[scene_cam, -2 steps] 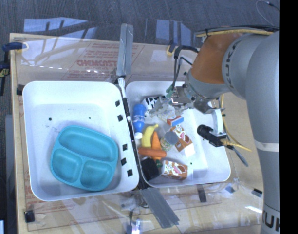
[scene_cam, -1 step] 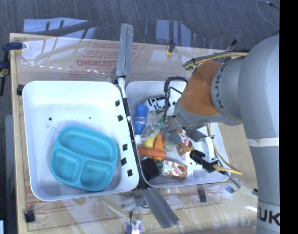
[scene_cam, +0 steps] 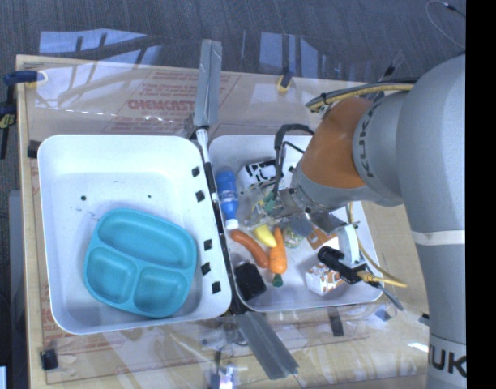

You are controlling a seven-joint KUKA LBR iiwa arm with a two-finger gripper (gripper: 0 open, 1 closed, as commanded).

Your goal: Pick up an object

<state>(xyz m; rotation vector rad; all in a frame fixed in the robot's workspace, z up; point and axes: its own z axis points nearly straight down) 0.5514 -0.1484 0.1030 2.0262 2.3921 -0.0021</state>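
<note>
The orange plastic carrot (scene_cam: pixel 277 259) lies in the right white bin (scene_cam: pixel 369 292), long axis near upright in the view, green tip toward its near wall, beside the gripper (scene_cam: pixel 290 211), whose state I cannot tell.

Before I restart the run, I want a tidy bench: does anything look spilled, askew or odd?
Nothing looks spilled or broken. The blue divided plate lies flat in the left bin; the carrot and other small items are jumbled in the right bin.

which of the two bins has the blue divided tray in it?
The left bin: the blue three-compartment tray lies flat in it. The right bin holds the clutter, including the carrot and blue bottle.
</note>
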